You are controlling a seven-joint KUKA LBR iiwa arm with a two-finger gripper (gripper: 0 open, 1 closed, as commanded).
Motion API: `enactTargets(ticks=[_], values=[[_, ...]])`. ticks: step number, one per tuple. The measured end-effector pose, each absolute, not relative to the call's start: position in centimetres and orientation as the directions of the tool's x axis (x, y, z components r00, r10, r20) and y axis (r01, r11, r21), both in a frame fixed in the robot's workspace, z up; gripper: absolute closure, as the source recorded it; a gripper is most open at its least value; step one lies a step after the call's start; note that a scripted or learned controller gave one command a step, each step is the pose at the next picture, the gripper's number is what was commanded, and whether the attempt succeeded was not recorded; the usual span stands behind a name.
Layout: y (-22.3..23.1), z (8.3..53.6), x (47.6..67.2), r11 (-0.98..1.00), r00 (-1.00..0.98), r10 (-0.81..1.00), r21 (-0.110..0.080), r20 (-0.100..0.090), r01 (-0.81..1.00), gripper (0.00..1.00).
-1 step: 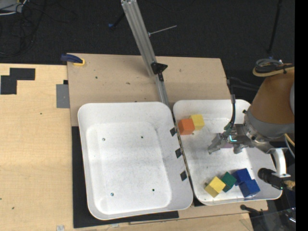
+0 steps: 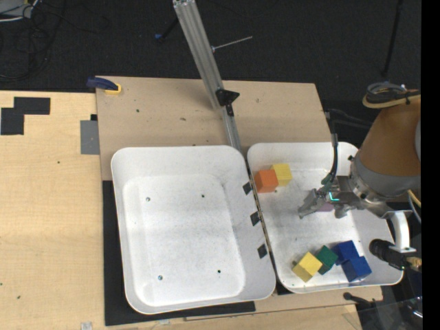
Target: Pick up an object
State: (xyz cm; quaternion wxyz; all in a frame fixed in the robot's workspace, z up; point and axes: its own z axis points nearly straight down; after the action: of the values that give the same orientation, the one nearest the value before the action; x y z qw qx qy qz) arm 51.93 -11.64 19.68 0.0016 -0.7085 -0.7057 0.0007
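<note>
Gripper [image 2: 317, 204] hovers over right bin [image 2: 295, 160], seemingly holding nothing.

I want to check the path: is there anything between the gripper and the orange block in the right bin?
Nothing visible does. The gripper hangs over the right bin, and bare white floor separates it from the orange block. The yellow block touches the orange one's far side, off the path.

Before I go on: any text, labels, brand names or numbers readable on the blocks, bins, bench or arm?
None can be read.
Blocks in the right bin: orange block, yellow block, second yellow block, green block, blue blocks all show plain faces.
Left bin: no markings.
Gripper: no legible label.
</note>
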Motion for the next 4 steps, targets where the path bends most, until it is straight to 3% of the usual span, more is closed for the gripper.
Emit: enactTargets(ticks=[2,3,4], values=[[-10.8,9.5,51.2,-0.002,0.002,1.000,-0.010,0.003,1.000,0.00],[-11.0,10.8,51.3,-0.012,0.013,1.000,-0.006,0.002,1.000,1.00],[-11.9,16.6,51.9,-0.006,0.006,1.000,0.003,-0.001,1.000,1.00]])
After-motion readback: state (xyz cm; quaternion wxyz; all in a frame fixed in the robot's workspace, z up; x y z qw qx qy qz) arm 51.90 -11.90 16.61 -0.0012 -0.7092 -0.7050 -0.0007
